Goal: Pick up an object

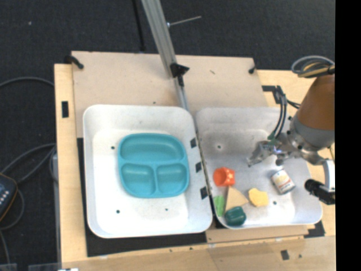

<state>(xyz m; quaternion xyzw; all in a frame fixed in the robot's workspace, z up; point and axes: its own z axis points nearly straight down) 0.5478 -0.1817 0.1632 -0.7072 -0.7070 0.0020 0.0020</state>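
The right bin point(225, 123) holds several small objects along its near side. An orange cup-like piece point(224, 176) lies at the left, with a tan wedge point(237, 197) just in front of it. A dark green lump point(235, 215) and a thin green piece point(219, 205) sit at the near left corner. A yellow piece point(258, 197) and a small white can point(281, 181) lie further right. My gripper point(266, 153) hangs over the middle of this bin, behind the can and the yellow piece, and nothing is seen in it.
The left bin point(101, 129) carries a teal divided plate point(153, 164). A slanted metal pole point(161, 33) rises behind the bins' shared edge. A black part point(318, 189) juts in at the right bin's right rim.
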